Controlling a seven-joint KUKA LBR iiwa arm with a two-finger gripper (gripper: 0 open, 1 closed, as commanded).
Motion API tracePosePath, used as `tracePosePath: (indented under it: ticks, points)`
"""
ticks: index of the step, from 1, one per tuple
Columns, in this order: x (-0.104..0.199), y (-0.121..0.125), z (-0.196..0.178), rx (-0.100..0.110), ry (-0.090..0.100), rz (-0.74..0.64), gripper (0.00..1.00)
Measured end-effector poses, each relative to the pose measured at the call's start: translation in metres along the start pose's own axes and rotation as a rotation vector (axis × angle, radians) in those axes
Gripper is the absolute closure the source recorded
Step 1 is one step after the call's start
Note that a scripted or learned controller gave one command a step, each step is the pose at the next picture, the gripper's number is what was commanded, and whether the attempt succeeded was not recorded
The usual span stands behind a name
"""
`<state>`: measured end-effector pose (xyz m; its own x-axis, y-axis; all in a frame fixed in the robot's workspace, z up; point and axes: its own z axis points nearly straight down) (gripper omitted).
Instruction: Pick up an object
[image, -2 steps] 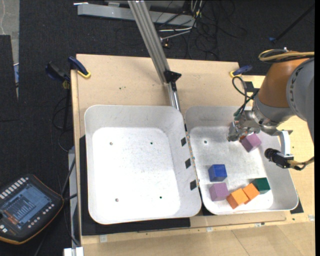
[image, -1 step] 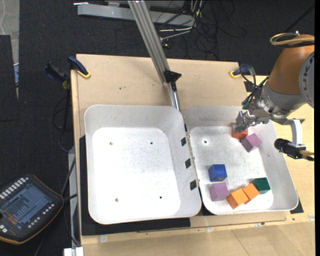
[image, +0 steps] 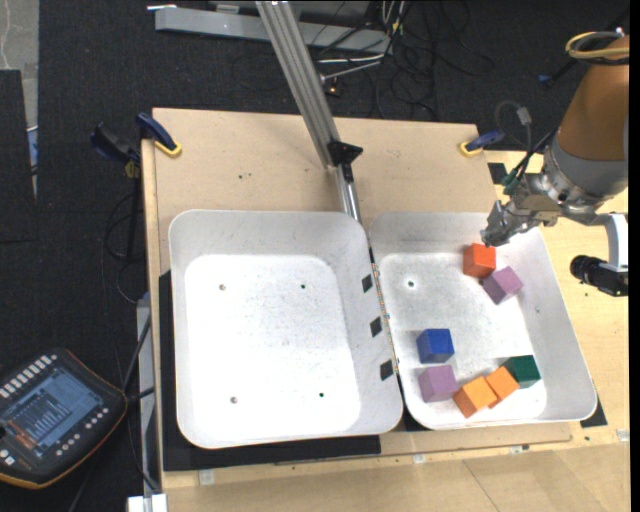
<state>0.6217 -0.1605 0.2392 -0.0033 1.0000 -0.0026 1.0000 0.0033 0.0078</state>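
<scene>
A grey and orange robot arm reaches in from the right over two shallow white bins. Its gripper (image: 497, 232) hangs just above an orange block (image: 479, 259) near the far side of the right bin (image: 560, 330), with a purple block (image: 502, 284) touching that block. The tip is too small to tell more about it. Nothing looks lifted yet, so the pick appears barely begun; a blue block (image: 435, 345) and others lie nearer. The left bin (image: 200, 240) sits beside it.

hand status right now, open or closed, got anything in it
Hand: over the right bin, just above the orange cube; open or closed cannot be told, and no object is visibly held.
</scene>
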Motion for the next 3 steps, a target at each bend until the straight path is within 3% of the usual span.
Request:
tracePosePath:
  ticks: [1, 3]
  points:
    - [0.060, -0.002, -0.006, 0.007, 0.005, -0.005, 1.00]
    - [0.149, 0.004, -0.007, 0.007, 0.004, -0.005, 1.00]
